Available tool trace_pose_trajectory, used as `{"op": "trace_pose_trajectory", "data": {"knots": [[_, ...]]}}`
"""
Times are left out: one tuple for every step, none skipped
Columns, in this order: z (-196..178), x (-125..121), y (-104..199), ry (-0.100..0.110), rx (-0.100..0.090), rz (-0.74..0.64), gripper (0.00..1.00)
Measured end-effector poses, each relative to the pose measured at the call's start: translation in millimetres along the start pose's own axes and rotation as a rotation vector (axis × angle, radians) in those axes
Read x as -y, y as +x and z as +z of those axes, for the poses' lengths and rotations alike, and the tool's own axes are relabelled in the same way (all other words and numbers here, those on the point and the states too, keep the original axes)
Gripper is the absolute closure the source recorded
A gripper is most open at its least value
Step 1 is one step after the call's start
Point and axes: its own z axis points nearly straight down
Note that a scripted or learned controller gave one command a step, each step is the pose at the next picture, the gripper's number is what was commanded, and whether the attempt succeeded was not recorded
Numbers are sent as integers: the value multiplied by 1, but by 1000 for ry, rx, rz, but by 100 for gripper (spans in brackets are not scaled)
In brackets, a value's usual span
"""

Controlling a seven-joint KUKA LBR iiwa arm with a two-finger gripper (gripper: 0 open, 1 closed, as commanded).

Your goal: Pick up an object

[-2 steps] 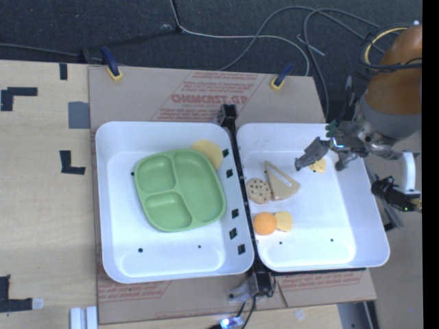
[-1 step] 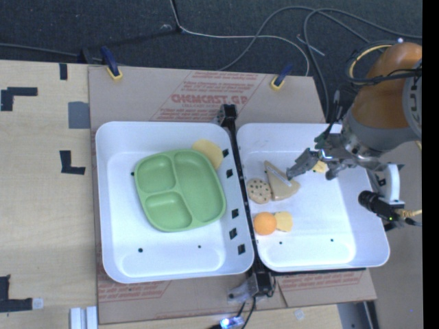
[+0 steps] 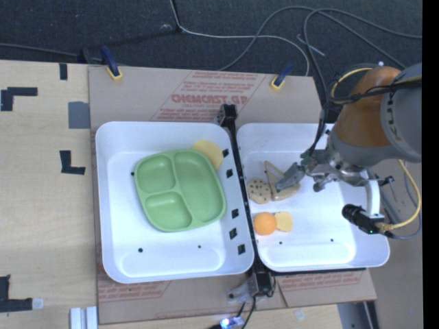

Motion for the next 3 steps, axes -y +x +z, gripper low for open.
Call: {"op": "trace_pose_trajectory", "data": {"knots": [[44, -2, -1, 0, 0, 0, 0], [32, -2, 0, -2, -1, -2, 100], [-22, -6, -9, -8, 1, 0, 100]]}}
